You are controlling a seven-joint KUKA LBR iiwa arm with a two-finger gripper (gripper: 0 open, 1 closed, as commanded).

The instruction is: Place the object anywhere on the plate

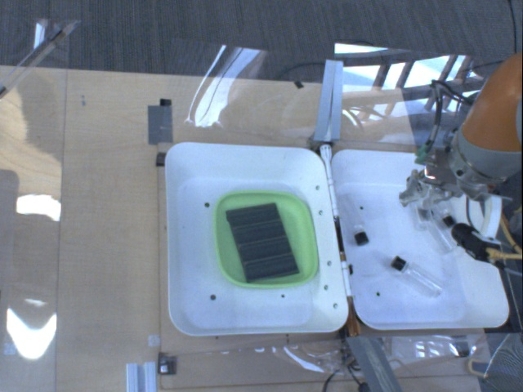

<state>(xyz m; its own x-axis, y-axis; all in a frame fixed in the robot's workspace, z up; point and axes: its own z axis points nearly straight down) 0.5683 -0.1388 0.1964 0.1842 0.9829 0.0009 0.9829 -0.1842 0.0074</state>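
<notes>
A green plate (304,243) sits in the middle of the left white bin (188,219). A dark grey ridged rectangular block (261,242) lies flat on the plate, slightly turned, well inside its rim. My gripper (430,201) hangs over the upper right part of the right bin (368,300), far to the right of the plate, with the arm's orange band (498,109) above it. Nothing shows in the gripper.
In the right bin lie a small black cube (359,237) and a clear vial with a black cap (413,273). A grey post (329,100) stands behind the seam between the bins. Cables (474,243) hang by the wrist.
</notes>
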